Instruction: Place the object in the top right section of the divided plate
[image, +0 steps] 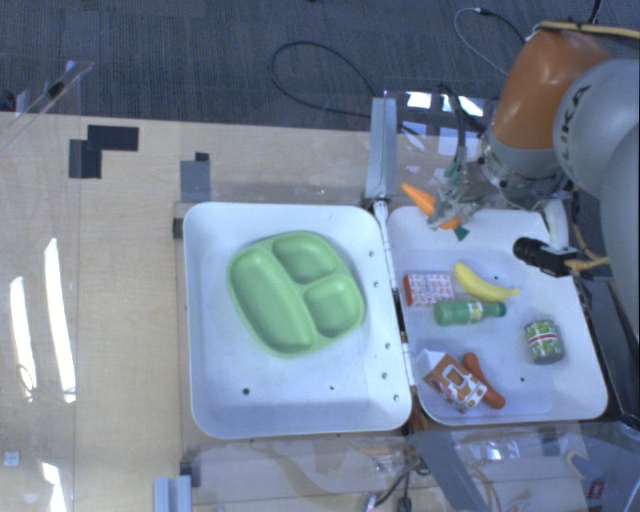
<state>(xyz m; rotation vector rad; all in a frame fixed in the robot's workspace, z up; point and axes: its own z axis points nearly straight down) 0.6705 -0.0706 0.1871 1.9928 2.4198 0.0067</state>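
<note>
Two fingers of the gripper (442, 208) are closed across the middle of an orange toy carrot with a green leafy end (418, 197). Orange shows on either side of the dark fingertip and the green tuft hangs lower right, so the carrot lies slanted in the grip, pinched at its narrow waist rather than along its length. That hold looks chosen to keep the tapered body from sliding out.

The carrot is at the far edge of the right shallow white bin (585, 400), beside the metal divider between the bins. It appears lifted off the bin floor, though the slant of the view makes the height hard to judge.

Below the gripper, well apart from it, the rest of the toys lie scattered flat:
- a yellow plastic banana (486, 285)
- a small green bottle (470, 312) on its side
- a red-and-white packet (428, 288)
- a green tin can (545, 341)
- an orange-and-white carton (452, 381), touching a reddish sausage (487, 388)

In the left shallow white bin (210, 390) sits the pale green divided plastic plate (262, 300), turned somewhat. Its one long section is on the left and two smaller ones are on the right. The upper small well (304, 255) reads as the top right section. Nothing is in it, so the placing is not yet done. The arm would need to carry the carrot left over the divider and lower it there.
</note>
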